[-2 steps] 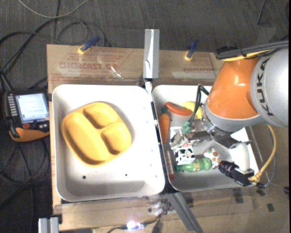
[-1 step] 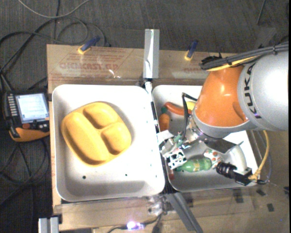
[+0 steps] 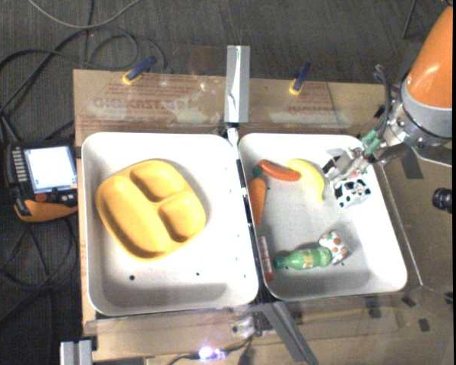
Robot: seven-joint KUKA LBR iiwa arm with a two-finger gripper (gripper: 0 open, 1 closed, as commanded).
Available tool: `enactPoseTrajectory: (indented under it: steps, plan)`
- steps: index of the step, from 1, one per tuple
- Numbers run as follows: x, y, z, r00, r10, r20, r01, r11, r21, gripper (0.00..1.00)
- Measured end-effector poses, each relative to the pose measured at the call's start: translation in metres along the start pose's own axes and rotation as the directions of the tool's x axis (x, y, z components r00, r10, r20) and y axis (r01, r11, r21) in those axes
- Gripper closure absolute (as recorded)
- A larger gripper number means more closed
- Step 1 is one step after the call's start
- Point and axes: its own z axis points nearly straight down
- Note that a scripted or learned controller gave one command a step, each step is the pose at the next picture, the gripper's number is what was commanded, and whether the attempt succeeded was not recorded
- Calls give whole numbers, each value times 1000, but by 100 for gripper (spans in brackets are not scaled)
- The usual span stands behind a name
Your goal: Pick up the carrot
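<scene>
A brown worktop carries two white bins, with dark carpet and loose cables around it. The carrot lies along the right bin's left wall, touching a red sausage. The hand hovers near the bin's upper right — whether it is clenched, I cannot tell.

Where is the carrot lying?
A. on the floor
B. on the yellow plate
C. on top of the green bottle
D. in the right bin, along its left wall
D: the carrot lies in the right bin, against its left wall, below the red sausage-like toy.
</scene>
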Motion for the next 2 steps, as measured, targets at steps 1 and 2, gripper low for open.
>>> enactPoseTrajectory:
  steps: [1, 2]
  plan:
    - [-59, -34, -71, 987, 161, 0, -161, 987, 1, 100]
    - [-71, -36, 97, 996, 94, -5, -94, 996, 3, 100]
